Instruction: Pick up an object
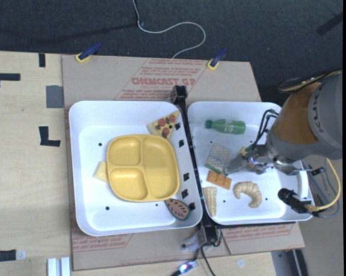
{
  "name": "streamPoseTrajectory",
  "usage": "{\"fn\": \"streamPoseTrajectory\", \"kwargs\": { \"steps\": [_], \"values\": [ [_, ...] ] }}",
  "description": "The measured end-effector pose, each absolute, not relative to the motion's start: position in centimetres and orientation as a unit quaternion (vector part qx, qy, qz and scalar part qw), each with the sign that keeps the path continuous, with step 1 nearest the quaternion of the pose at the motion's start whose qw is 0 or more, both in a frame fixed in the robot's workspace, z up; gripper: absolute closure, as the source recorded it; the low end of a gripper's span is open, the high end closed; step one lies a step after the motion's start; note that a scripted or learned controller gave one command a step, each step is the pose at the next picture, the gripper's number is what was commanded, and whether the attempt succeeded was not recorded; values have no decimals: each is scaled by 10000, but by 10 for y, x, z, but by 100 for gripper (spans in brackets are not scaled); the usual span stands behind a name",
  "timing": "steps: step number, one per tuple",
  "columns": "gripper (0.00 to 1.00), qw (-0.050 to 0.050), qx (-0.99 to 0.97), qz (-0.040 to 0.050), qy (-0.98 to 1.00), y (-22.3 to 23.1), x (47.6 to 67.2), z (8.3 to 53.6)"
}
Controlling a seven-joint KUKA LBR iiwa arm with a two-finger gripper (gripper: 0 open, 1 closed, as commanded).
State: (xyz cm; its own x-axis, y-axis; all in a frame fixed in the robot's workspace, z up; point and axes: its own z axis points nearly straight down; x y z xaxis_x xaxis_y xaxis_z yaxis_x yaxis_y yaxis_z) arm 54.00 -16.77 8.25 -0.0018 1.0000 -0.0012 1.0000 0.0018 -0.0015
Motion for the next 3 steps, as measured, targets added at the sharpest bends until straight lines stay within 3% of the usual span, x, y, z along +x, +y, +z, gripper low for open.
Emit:
{"fn": "streamPoseTrajectory", "kwargs": {
  "steps": [1, 3],
  "values": [
    [100, -12, -7065, 4, -7077, -168, 541, 95],
    [100, -23, -7066, -8, -7076, -185, 545, 207]
  ]
}}
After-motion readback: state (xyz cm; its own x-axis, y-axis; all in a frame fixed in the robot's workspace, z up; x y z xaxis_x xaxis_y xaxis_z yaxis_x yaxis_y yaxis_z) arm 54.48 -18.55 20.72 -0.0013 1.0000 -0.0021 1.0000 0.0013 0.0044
